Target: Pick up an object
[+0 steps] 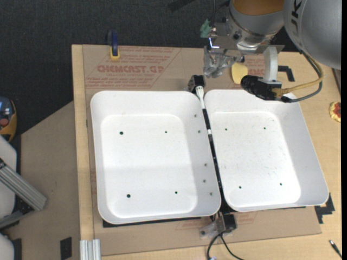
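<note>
Yellow small lump (237,72) just right of the claw (216,68), lying on the brown board (135,69) beyond the right bin's (260,156) far rim. Cannot tell whether wide or narrow. Below and left of the claw, the left bin (146,161).

Red print reading "CHEMCAST G.P" (132,68) across brown protective paper on the counter (81,123), upper left of the frame, behind the left bin. Part of large dark letters, likely "KU" (308,4), on the grey arm at upper right.
</note>
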